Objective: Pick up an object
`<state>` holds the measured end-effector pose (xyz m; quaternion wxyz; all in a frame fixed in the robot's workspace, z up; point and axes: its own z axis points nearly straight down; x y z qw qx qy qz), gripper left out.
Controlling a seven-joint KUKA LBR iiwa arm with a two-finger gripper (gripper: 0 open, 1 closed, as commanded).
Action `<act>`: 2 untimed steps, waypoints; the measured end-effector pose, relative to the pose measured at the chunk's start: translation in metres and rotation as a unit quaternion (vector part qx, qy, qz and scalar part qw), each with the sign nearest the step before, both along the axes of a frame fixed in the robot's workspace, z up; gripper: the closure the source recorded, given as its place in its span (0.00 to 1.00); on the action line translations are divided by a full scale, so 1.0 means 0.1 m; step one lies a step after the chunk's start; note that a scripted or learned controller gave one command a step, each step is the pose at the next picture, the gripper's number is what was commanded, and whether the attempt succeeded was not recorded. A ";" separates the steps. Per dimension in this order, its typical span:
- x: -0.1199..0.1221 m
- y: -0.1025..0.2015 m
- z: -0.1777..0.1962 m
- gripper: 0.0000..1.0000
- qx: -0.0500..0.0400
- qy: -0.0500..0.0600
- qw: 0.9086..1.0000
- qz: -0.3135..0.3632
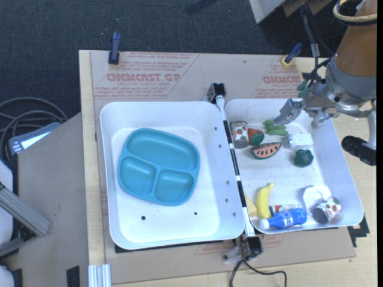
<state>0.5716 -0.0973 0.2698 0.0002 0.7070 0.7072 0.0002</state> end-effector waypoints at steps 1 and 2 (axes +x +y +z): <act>0.45 -0.16 -1.03 0.00 0.000 0.001 1.000 0.000; 0.66 -0.25 -1.58 0.00 0.001 -0.006 1.000 0.000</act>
